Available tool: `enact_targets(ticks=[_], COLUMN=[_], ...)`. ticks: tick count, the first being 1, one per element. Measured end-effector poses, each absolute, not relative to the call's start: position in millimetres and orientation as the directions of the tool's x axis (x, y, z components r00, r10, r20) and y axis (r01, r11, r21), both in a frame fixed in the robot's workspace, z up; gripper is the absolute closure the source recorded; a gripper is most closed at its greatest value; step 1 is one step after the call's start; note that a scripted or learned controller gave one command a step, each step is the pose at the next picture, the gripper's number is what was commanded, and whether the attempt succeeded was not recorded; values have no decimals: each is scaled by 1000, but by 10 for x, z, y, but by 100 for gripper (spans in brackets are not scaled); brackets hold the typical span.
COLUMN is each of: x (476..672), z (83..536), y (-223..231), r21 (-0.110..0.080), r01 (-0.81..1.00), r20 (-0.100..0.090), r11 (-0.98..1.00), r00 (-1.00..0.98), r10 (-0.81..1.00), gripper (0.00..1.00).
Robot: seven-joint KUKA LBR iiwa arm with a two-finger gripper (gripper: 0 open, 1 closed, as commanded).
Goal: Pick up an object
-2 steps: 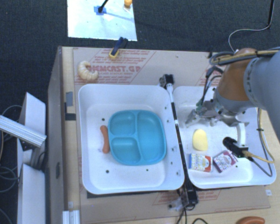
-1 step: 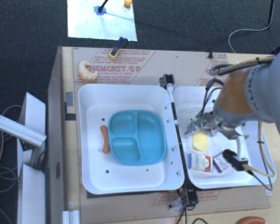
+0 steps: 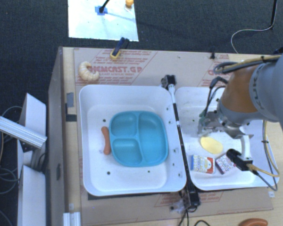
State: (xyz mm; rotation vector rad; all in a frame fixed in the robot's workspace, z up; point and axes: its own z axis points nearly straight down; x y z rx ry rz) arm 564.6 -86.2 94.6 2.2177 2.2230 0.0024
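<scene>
Gripper [image 3: 203, 126] hovers just beside yellow disc [image 3: 211, 145].

So the bench [image 3: 146, 62] is topped with printed cardboard, and a pale curled grub-looking thing [image 3: 87, 71] sits at its far left corner. Just right of that there's a small yellow-and-dark clip [image 3: 118, 50] hanging over the far edge. Beyond the bench, a white sheet [image 3: 85, 18] lies on the dark carpet with a little orange ball [image 3: 129, 3] and a blue marker [image 3: 101, 10] on it. Cables trail across the floor at far right.
</scene>
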Motion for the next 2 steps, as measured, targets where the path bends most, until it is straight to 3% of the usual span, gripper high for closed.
enact_targets(ticks=[1, 2], x=[5646, 5605], z=[945, 842], y=[-862, -1143], r21=[2, 1], r01=[1000, 1000], r20=[0, -1], r11=[2, 1], r00=[-2, -1], r10=[1000, 1000], gripper=[0, 0])
